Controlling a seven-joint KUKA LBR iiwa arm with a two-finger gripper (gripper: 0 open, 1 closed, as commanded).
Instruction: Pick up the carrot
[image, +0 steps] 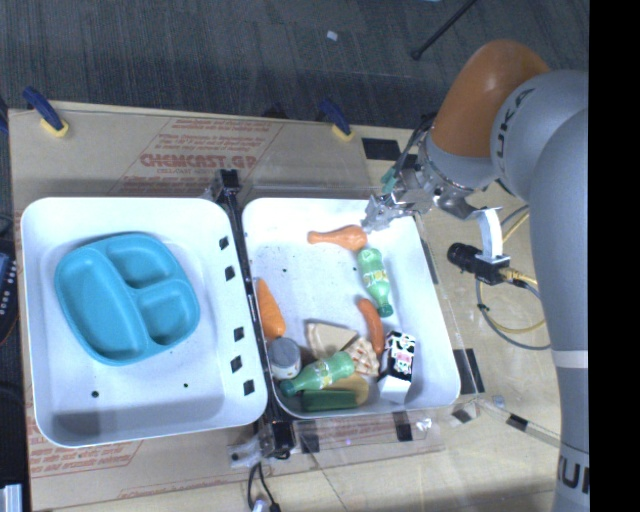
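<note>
The carrot (270, 309) lies by the left wall of the right bin (432, 300). It looks small, light, hard and smooth. Grab its fat middle. The tool (383, 207) is near the far rim; I cannot tell its state.

Glossy white plastic bins (330, 215), matt blue tray (125, 295)

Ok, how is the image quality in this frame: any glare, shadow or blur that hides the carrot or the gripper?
Camera view: lighting is even, with soft shadow along the near wall of the left bin; the carrot by the divider is sharp and unglared; the gripper at the right bin's far corner is small and slightly soft, its fingers hard to resolve.
</note>
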